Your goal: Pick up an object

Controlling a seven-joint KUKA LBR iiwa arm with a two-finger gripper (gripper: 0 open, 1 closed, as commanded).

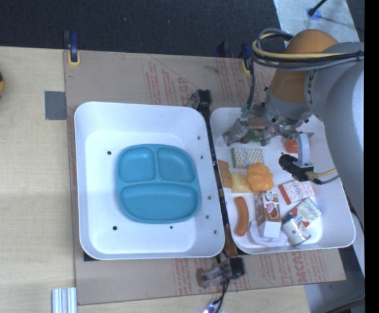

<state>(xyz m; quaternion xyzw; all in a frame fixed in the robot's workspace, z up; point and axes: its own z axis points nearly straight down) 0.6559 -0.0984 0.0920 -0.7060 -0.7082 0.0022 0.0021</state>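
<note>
Camera view puts the gripper (254,132) low over the right bin's (341,237) far end, its opening apparently hidden; descend squarely onto the orange toy (260,176) just nearer, avoiding neighbours.

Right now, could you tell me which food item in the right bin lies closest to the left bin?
The hot dog sausage: long, reddish-orange, lying lengthwise near the right bin's left wall, beside the left bin. The orange lump and packets sit farther right.

1 fixed camera looks down at a slant from above the bench (26,175), taking in both white bins (85,240) together, the arm (336,77) entering at right.
</note>
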